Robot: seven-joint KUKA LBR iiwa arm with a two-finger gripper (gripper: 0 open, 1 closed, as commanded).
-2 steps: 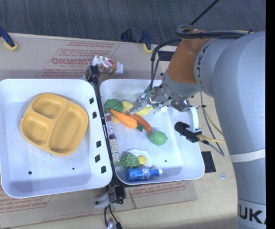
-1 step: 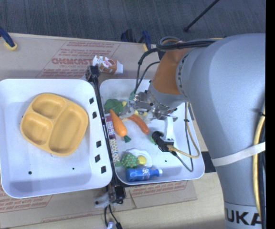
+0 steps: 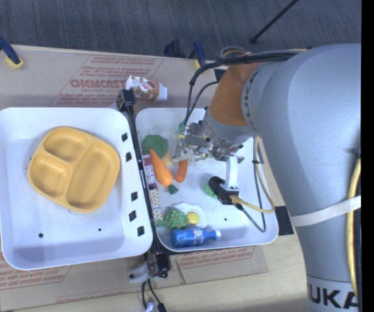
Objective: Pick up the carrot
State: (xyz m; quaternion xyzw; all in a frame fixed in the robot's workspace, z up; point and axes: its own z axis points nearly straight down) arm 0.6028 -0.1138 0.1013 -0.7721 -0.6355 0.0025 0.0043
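The grey arm enters from the right side and bends down over the right bin. Its orange band sits above the wrist, near the far edge of this bin. The gripper points down into the bin, in the far half, a little left of the middle. Its metal parts are small and mixed with cables, so I cannot tell if the jaws are open or closed, and I see nothing clearly held between them.

The carrot lies on the floor of the right bin, close to the left wall, with its green end toward the near side. Just beside it on the right there is a smaller orange piece, directly under the gripper. A green leafy vegetable lies at the far end of the carrot. Near the near edge of the bin there are a fried egg, a small broccoli and a blue bottle lying on its side.

The left bin holds a yellow divided plate. Both bins stand on brown cardboard with red print. A small toy bottle lies on the cardboard behind the bins. The floor behind is dark grey carpet.
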